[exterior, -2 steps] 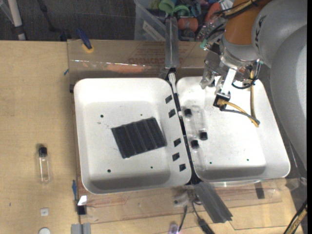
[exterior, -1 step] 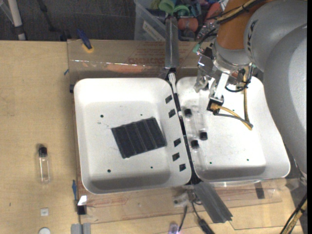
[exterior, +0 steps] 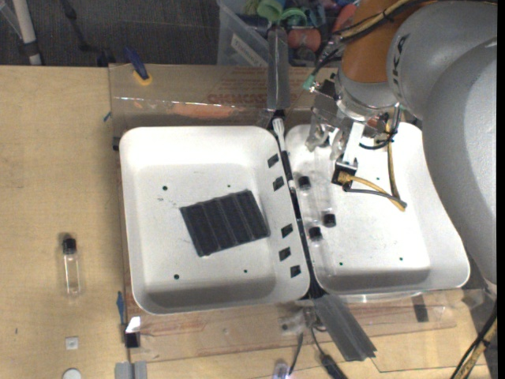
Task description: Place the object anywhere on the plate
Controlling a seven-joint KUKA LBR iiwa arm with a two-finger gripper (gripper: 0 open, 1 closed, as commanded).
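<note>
A black ribbed rectangular plate [exterior: 225, 221] lies flat in the middle of the left white bin [exterior: 150, 152]. My gripper [exterior: 331, 150] hangs low over the back left part of the right white bin [exterior: 410, 251], close to the divider between the bins. A black tab with a yellow cable [exterior: 371, 185] dangles beside it. A small dark piece [exterior: 328, 220] lies on the right bin's floor, in front of the gripper and apart from it. I see nothing held in the gripper.
The arm's grey body [exterior: 465, 109] covers the right bin's right side. A clear crate of colourful toys [exterior: 292, 6] stands behind the bins. A glass vial [exterior: 71, 263] lies on the wooden bench at the left. Black tabs [exterior: 282, 253] line the divider.
</note>
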